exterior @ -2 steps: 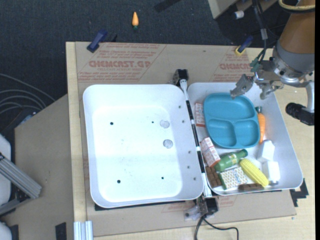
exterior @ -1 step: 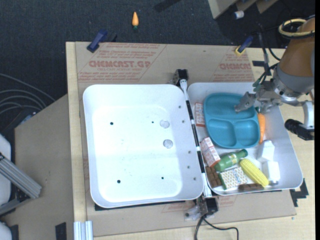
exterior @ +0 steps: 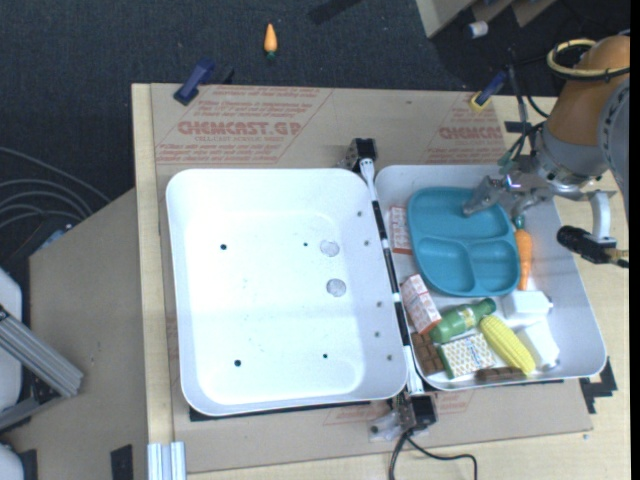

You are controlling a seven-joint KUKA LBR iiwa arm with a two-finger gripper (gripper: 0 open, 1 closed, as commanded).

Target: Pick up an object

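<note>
end effector (exterior: 497,196) over far right edge of tray (exterior: 462,243), right bin (exterior: 585,313); grip state: cannot tell. carrot (exterior: 523,256) just right. advice: descend straight, avoid tray rim, target one item.

1. Two shallow white plastic bins (exterior: 270,388), the left one dotted with small black holes.
2. A teal divided plastic tray (exterior: 460,253).
3. A yellow toy corn cob (exterior: 507,343).
4. A green toy bottle (exterior: 462,320).
5. A slim orange toy carrot (exterior: 524,258).
6. A tan cardboard tabletop (exterior: 250,128) printed with red lettering.
7. A grey arm with an orange band (exterior: 585,93).
</note>
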